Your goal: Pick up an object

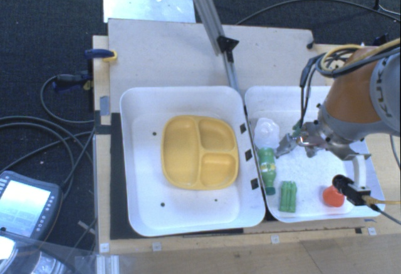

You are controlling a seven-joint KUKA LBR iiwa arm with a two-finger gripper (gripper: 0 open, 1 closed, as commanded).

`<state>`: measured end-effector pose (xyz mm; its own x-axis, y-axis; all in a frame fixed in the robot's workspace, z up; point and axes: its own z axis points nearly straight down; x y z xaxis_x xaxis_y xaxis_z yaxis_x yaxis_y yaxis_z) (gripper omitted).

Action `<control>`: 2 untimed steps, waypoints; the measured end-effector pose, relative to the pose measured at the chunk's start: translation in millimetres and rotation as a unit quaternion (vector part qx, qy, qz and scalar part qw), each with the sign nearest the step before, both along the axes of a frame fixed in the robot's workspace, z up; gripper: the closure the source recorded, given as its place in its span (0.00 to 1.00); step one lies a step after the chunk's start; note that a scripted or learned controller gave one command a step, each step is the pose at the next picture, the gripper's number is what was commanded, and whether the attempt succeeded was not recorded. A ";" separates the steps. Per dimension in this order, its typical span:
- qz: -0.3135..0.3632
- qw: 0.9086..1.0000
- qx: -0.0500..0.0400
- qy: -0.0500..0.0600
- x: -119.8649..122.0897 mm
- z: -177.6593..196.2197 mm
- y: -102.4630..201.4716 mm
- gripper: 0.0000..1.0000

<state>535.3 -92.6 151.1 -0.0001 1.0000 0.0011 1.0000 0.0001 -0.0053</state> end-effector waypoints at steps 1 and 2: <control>-0.001 1.000 -0.005 -0.008 4.8 -43.4 -8.3 0.00; -0.003 1.000 -0.006 -0.009 5.3 -34.1 -9.0 1.00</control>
<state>540.6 -101.6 117.0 0.0054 0.9999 -0.0102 0.9999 -0.0052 0.0130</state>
